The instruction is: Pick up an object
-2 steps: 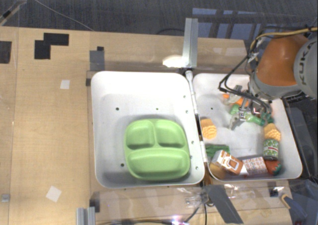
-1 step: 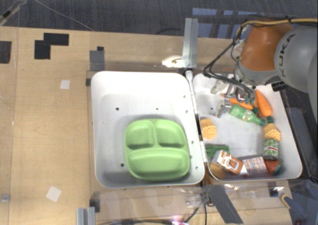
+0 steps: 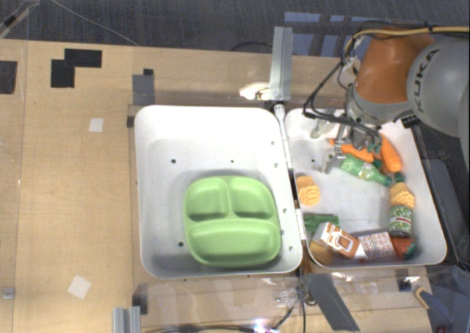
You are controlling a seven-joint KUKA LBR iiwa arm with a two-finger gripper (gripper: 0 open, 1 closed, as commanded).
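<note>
My gripper (image 3: 342, 149) reaches down into the back of the right bin (image 3: 433, 240), just left of an orange carrot (image 3: 390, 156) and a green packet (image 3: 365, 170). A small orange piece (image 3: 358, 153) lies right beside the gripper; whether they touch I cannot tell. A yellow corn-like toy (image 3: 308, 193) lies on the bin floor in front of and to the left of the gripper.
The left bin (image 3: 158, 140) holds a green divided tray (image 3: 231, 221). Along the right bin's front lie an orange carton (image 3: 338, 240), a wrapped bar (image 3: 376, 244), a green flat piece (image 3: 321, 220) and a small can (image 3: 401, 217). The wall between the bins (image 3: 286, 170) stands close to the gripper's left.
</note>
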